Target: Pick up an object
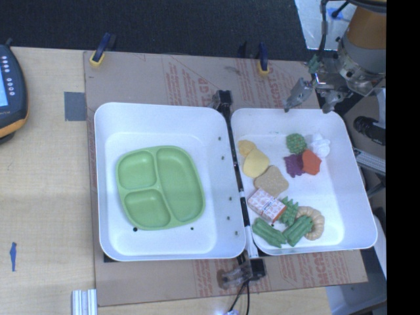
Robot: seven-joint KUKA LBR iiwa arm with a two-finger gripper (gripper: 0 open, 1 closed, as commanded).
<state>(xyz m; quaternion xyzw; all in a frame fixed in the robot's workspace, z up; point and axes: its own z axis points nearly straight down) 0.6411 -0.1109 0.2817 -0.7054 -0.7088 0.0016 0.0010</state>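
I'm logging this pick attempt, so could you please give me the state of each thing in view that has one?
pincer: above the right bin's far rim, fingers spread, holding nothing
green divided plate: flat in the left bin, compartments bare
left bin: holds the plate
right bin: holds the toy food
toy food: loose on the bin floor, none gripped

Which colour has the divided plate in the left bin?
Light green. The divided plate shows clearly in the camera view.
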